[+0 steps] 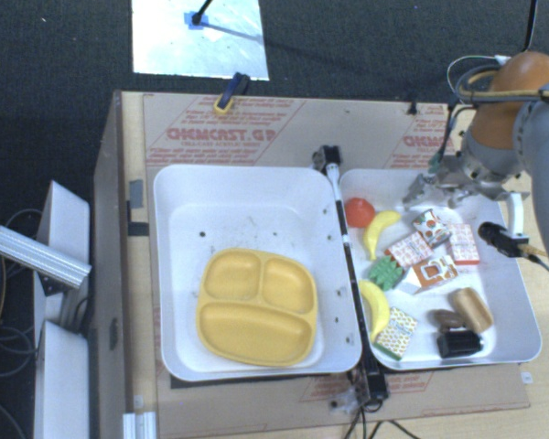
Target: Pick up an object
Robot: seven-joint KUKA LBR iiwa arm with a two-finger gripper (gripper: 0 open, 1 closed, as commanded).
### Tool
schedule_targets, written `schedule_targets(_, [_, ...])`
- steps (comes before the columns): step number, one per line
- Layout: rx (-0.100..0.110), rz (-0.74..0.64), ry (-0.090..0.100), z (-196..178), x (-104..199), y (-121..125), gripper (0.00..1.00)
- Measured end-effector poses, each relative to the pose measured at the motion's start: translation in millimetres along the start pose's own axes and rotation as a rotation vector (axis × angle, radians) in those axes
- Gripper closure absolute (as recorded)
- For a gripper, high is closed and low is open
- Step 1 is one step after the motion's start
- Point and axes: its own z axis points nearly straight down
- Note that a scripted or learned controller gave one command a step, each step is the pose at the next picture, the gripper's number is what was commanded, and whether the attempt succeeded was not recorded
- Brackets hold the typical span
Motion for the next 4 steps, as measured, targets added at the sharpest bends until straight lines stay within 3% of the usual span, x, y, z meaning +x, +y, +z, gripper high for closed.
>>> schedule_targets(1, [0.002, 0.003, 0.004, -87.6, 71.5, -56.0, 0.00])
schedule_targets(2, [0.001, 0.005, 0.003, 0.7, 79.3, -93.5, 0.00])
schedule_targets(3, [0.007, 0.006, 0.004, 12.0, 93.2, -144.3, 0.00])
schedule_targets(4, [0.005, 0.005, 0.004, 1.4, 93.1, -143.2, 1.00])
